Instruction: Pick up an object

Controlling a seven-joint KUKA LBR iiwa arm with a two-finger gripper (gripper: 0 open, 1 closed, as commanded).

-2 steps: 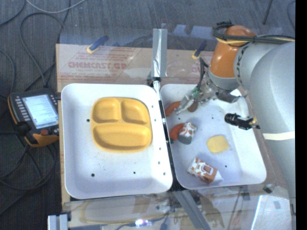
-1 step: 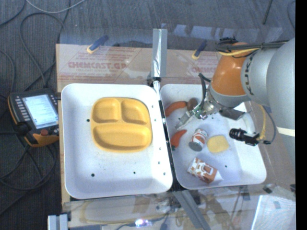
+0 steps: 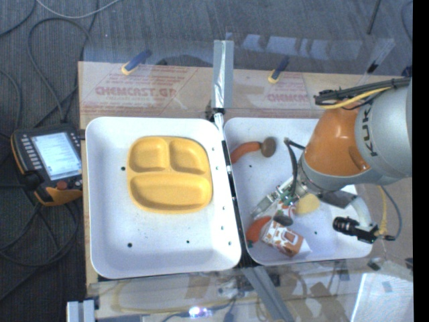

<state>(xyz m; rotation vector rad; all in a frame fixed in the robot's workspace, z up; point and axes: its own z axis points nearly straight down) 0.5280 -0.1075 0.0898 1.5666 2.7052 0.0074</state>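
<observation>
Grey-and-orange KUKA arm (image 3: 348,149) reaches in from the right of the frame, its two-finger gripper (image 3: 285,203) low over a clutter of small objects in the right white bin (image 3: 335,247).

Candidates for the pick lie at lower centre-right: a small red-and-white printed packet (image 3: 283,239), an orange-red rounded piece (image 3: 256,229) just beside it, and a pale yellow lump (image 3: 308,204) near the wrist; an orange curved piece (image 3: 242,151) and a brown disc (image 3: 268,146) sit at the bin's upper left. A yellow three-compartment plastic tray (image 3: 169,173) fills the left white bin (image 3: 107,247). Whether the pincer is wide, narrow or holding anything cannot be told. A clean pick would likely mean settling on one item, centring on it, and lifting straight up clear of its neighbours.
</observation>
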